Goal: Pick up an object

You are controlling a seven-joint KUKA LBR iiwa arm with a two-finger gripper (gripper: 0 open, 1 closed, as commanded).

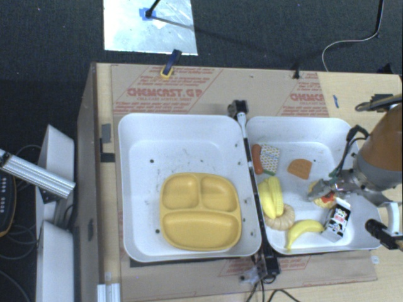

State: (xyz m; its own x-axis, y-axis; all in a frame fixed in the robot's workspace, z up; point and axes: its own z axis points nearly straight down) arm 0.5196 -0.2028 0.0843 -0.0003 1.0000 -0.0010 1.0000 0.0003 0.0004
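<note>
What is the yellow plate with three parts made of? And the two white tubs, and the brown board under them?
The yellow plate looks like moulded plastic: one even colour, rounded dividers, a soft matte sheen. The white tubs, left and right, also look like plastic, smooth with rounded corners and a few dark scuffs. The brown board seems to be cardboard or paper-covered sheet, flat and dull with red printing; I cannot tell which.

Red print on the brown protective sheet [264, 90] covering the bench reads "CHEMCAST GP", once above the left bin [135, 137] and again, slanted and partly cut off, above the right bin [340, 129]. More of the same red print runs in smaller lines around these words and along the sheet's near edge (too small to read). The small black-and-white box [339, 221] in the right bin carries printing that cannot be made out.
</note>
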